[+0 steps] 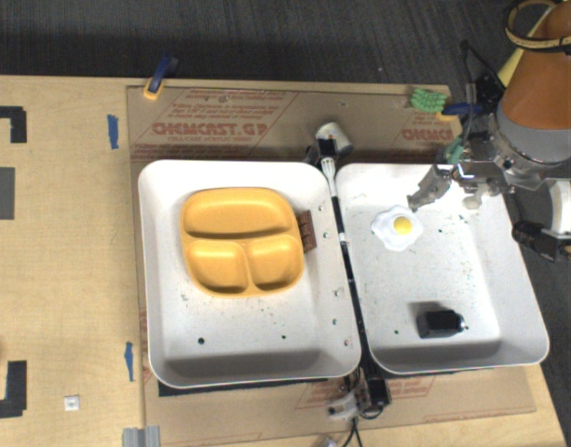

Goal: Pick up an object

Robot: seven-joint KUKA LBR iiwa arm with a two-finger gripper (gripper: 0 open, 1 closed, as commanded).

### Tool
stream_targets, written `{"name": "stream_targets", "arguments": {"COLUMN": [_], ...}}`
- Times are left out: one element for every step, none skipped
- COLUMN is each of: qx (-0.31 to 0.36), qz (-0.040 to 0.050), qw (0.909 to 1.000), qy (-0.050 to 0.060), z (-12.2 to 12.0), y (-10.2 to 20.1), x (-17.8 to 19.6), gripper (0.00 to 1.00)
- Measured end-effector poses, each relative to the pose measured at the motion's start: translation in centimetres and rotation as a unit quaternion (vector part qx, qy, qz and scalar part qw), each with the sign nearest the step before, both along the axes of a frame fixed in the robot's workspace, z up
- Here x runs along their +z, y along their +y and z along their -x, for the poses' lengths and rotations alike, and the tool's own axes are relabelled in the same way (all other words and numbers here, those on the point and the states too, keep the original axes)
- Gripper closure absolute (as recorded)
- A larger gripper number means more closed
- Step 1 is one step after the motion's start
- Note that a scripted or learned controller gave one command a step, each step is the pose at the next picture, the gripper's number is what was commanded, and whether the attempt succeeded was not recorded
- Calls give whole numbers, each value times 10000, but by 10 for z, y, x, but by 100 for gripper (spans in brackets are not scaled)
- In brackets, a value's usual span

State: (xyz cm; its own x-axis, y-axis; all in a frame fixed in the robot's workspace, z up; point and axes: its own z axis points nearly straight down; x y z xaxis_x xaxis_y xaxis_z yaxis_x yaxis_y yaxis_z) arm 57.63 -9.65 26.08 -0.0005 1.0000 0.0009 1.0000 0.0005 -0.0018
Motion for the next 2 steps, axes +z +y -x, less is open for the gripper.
{"name": "stream_targets", "arguments": {"qx": [526, 1212], "qz": [3, -3], "qw": [9986, 9926], "qy": [-7, -1], "z": [22, 96], "y": [4, -9], "x": [-110, -167], "gripper": [0, 0]}}
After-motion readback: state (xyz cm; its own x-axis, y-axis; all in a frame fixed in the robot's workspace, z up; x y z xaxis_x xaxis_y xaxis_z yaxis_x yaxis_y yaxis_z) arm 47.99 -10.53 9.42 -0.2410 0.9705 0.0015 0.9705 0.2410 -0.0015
